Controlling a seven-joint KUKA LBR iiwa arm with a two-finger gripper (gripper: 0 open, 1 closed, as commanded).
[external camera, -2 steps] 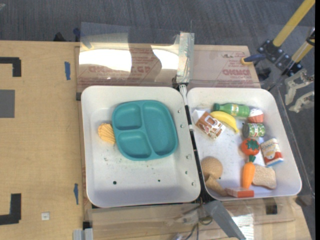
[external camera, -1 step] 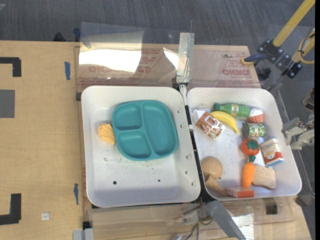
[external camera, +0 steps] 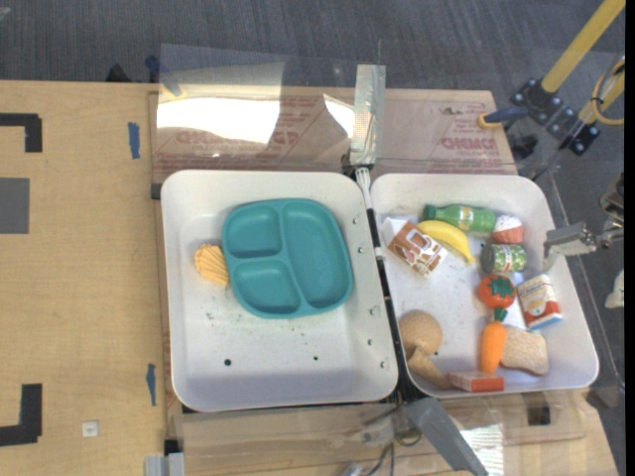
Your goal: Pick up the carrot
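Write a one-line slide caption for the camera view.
Carrot lies among toy food in the right bin; a teal divided plate and a shell-shaped piece sit in the left bin.

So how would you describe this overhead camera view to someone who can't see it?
An orange carrot lies among toy foods in the right white bin, beside a tomato and banana. The left bin holds a teal divided plate.

The carrot's [external camera: 493, 347] green top is tucked behind the tomato [external camera: 497, 292], the labels on the small carton [external camera: 539, 300] and can [external camera: 506, 259] are too small to read, and the right edge cuts off a grey metal part [external camera: 575, 238].
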